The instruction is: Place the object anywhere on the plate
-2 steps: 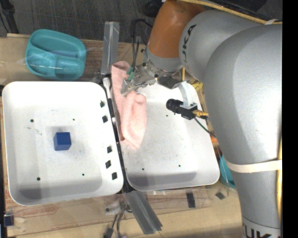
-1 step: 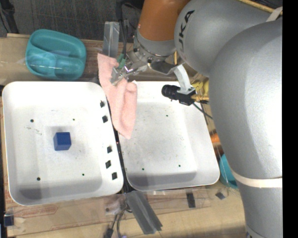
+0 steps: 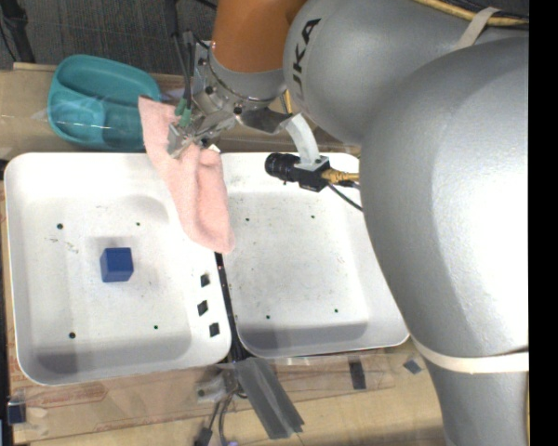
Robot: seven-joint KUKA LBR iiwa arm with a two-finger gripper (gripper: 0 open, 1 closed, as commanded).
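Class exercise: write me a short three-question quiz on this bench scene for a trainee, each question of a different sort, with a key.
1. True or false: the pink cloth hangs from the claw.
2. Which bin holds the blue cube? A. left bin B. right bin
3. Fill in: the teal plastic piece lies ____ the bins, on the wooden bench.

Key: 1 true; 2 A; 3 outside (beyond the left bin's far edge).

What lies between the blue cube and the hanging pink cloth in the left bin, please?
Only bare white floor of the left bin, seen in the camera view, separates the blue cube from the pink cloth.
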